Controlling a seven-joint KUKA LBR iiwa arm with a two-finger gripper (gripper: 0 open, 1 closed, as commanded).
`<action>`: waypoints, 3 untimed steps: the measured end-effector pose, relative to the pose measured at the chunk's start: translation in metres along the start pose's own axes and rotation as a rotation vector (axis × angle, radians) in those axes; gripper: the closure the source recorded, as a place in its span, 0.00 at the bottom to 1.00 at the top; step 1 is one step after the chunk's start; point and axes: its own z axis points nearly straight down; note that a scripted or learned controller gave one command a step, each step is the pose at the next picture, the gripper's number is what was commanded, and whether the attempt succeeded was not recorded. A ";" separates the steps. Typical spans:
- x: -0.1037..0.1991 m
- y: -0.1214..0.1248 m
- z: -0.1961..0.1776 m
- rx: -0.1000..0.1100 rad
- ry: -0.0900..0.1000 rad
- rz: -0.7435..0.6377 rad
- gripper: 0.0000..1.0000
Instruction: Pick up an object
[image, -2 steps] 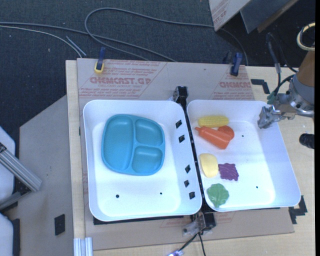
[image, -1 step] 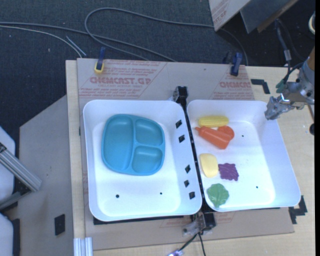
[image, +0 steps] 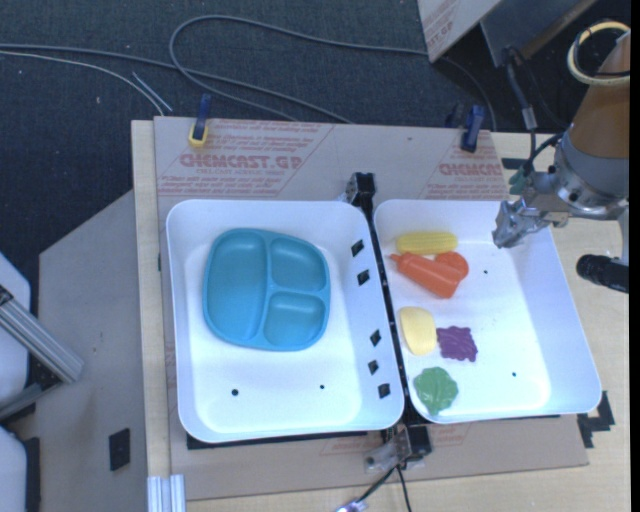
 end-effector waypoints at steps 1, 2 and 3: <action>0.047 -0.004 0.010 0.000 -0.001 0.000 1.00; 0.098 0.002 0.016 0.000 -0.001 0.001 1.00; 0.160 -0.003 0.009 -0.001 -0.001 -0.001 1.00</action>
